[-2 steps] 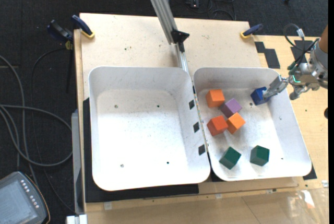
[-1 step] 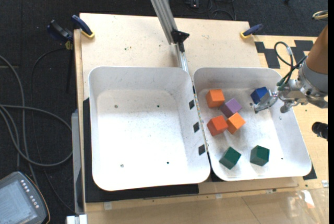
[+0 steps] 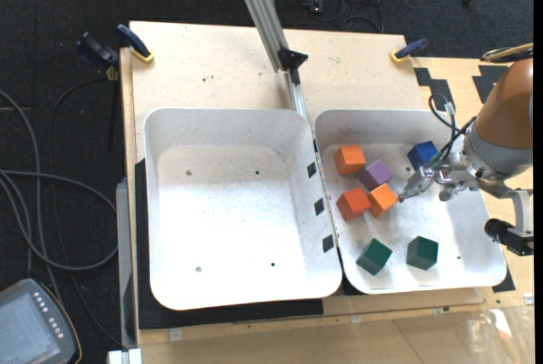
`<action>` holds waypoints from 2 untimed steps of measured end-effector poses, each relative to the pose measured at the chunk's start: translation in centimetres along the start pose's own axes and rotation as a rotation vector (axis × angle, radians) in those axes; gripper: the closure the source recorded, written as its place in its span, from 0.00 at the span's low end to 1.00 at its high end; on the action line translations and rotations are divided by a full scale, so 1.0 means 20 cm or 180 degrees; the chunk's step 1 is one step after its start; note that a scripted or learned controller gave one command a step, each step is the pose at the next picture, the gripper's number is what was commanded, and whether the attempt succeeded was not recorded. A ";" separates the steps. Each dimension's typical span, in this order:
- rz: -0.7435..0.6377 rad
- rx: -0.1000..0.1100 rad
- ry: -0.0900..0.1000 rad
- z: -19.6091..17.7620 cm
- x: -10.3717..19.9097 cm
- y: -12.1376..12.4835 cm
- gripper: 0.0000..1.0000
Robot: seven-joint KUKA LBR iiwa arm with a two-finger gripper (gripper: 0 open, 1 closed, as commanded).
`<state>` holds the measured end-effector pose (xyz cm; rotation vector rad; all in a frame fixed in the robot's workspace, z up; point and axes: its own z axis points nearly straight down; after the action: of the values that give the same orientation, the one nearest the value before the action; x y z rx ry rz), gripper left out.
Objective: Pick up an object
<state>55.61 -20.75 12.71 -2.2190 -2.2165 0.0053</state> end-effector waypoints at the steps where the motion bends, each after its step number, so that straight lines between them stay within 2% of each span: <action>1: -0.0002 -0.0019 -0.0008 0.17 0.00 0.00 0.00; 2: -0.0002 -0.0026 -0.0007 0.11 0.00 0.01 1.00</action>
<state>55.70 -20.73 10.55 -2.2237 -2.2224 -0.0013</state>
